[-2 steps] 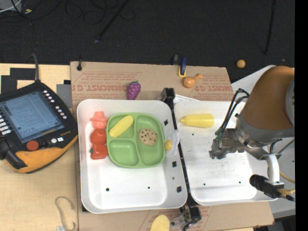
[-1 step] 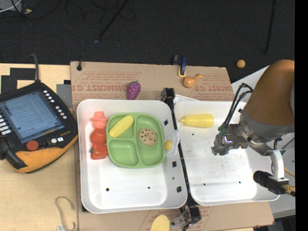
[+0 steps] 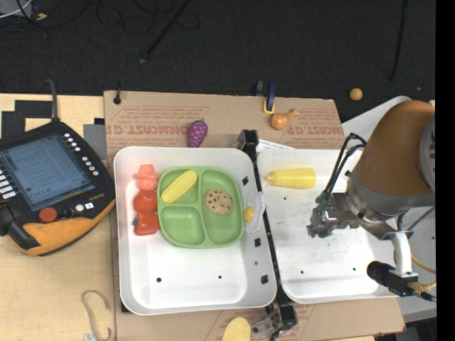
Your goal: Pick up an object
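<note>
My gripper [image 3: 319, 226] hangs low over the middle of the right bin [image 3: 313, 275], under the grey arm and its orange band. A yellow bottle-like toy [image 3: 291, 178] lies on its side at the far edge of that bin, apart from the gripper. In the left bin [image 3: 178, 283] rests a green divided plate [image 3: 186, 227] holding a corn cob [image 3: 178, 185] and a cookie [image 3: 219, 202]. A red and pink toy [image 3: 146, 201] lies left of the plate. A small yellow piece [image 3: 249, 214] sits at the plate's right rim.
A purple grape toy [image 3: 197, 132] and an orange pear-shaped toy [image 3: 283, 118] lie on the cardboard behind the bins. A yellow object [image 3: 237, 329] sits at the front edge. A teach pendant [image 3: 50, 183] rests on the bench at left.
</note>
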`<state>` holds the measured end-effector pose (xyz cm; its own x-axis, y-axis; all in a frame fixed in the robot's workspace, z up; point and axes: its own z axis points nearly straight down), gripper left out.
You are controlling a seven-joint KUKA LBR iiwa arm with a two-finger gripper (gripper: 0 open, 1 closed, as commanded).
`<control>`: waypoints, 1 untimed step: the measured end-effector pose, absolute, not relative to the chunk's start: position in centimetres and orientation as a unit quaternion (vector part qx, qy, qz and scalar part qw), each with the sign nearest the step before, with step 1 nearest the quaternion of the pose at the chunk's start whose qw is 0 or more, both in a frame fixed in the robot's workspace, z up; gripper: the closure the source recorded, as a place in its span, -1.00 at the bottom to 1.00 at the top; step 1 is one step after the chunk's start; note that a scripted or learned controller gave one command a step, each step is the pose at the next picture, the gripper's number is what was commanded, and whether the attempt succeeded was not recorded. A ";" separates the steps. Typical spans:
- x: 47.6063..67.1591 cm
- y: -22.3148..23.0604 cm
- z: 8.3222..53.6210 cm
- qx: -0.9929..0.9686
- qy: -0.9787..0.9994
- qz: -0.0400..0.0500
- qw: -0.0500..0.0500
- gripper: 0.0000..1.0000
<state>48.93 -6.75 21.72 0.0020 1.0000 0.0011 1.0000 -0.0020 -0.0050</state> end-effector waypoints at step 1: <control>49.9 -6.4 23.4 -0.707 -0.707 0.000 0.001 1.00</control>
